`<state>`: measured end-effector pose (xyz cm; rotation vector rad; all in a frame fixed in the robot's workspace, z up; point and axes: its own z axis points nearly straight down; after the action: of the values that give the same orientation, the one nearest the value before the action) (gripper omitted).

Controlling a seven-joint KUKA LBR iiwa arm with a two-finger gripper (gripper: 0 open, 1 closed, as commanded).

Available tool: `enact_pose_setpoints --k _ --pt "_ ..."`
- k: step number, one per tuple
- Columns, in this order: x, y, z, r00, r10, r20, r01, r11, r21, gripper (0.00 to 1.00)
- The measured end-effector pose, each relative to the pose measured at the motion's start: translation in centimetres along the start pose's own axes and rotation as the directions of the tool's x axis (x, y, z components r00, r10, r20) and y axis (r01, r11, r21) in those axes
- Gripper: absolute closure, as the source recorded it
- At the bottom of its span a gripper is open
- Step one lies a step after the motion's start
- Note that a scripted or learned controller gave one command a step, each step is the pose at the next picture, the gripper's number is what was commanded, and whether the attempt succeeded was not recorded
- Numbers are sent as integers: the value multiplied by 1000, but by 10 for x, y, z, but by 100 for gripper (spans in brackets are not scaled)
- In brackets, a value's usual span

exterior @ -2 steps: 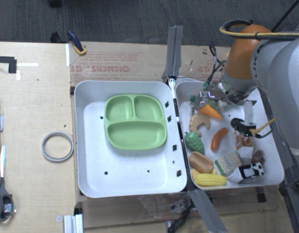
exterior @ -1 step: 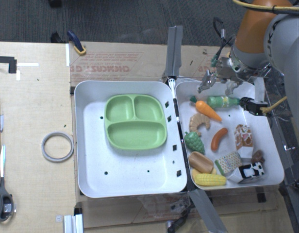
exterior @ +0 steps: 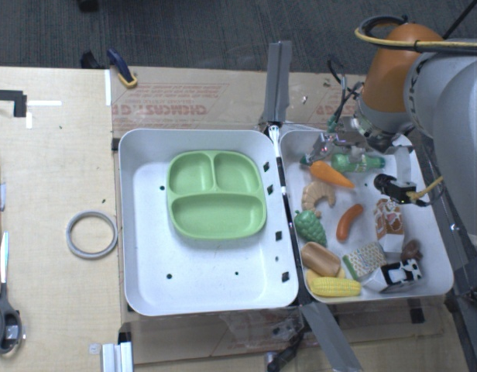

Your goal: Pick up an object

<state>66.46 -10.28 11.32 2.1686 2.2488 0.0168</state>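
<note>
Hovering low over right bin (exterior: 436, 281), pincer (exterior: 337, 139) just above carrot (exterior: 331, 173) and green bottle (exterior: 355, 161); grip state impossible to tell.

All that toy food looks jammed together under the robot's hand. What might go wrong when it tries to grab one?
Two risks stand out.

1. The gripper is at the far end of the right white bin, where the orange plastic carrot and a green bottle-shaped toy lie almost touching. It may pinch both, or knock one aside.

2. The work is close to the bin's far wall, so a nudged toy could wedge against it.
</note>
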Motion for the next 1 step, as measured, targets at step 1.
enact_pose_setpoints --k 1 --pt "1 1 6 998 -56 7 56 998 -3 0"
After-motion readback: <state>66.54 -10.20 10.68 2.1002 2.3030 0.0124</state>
